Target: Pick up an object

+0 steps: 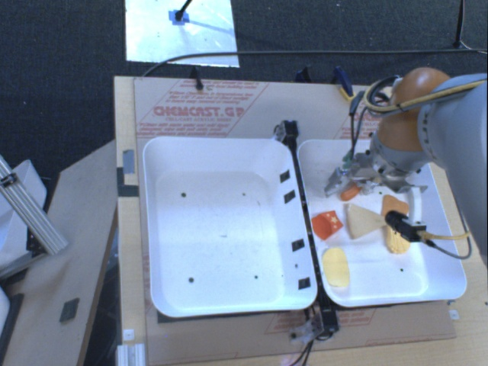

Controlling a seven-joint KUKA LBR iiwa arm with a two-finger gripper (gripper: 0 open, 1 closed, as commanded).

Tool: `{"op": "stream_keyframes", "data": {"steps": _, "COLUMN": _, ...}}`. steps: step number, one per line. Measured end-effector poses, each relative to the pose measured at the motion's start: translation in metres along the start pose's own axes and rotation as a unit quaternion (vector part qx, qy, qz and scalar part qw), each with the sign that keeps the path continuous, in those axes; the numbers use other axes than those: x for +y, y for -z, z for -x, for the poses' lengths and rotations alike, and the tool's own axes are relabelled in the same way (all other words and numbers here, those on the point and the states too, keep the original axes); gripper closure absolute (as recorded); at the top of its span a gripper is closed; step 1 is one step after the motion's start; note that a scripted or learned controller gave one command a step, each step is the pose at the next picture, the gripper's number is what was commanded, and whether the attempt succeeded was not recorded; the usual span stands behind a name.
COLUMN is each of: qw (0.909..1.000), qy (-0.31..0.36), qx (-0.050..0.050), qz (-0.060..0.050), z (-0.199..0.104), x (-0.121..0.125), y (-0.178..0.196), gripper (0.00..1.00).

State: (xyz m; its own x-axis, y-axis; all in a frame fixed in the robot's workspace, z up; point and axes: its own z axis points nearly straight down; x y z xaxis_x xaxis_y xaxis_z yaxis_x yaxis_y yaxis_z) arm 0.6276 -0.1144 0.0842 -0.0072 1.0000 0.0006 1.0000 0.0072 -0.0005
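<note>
My gripper (347, 180) is down in the right bin (438, 280), near its back left part. A small orange piece (351, 194) pokes out just beneath its tip, partly hidden by it. In front of it lie a red-orange chunk (328, 223), a cream wedge (364, 219), an orange block (394, 203) and a yellow ridged piece (396, 241). A pale yellow oval (335, 268) lies nearer the front of the bin.
The left bin (164, 227) stands beside the right one, with a black clip strip (301, 212) along their shared wall. The arm's grey body and orange band (415, 90) hang over the right bin's back right. A black cable plug (402, 225) juts over the yellow piece.
</note>
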Motion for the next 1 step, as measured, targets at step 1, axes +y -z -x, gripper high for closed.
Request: {"op": "stream_keyframes", "data": {"steps": 1, "qw": 1.0, "qy": 0.0, "qx": -0.001, "qz": 0.002, "z": 0.0015, "x": 0.0015, "y": 0.0119, "gripper": 1.0}}
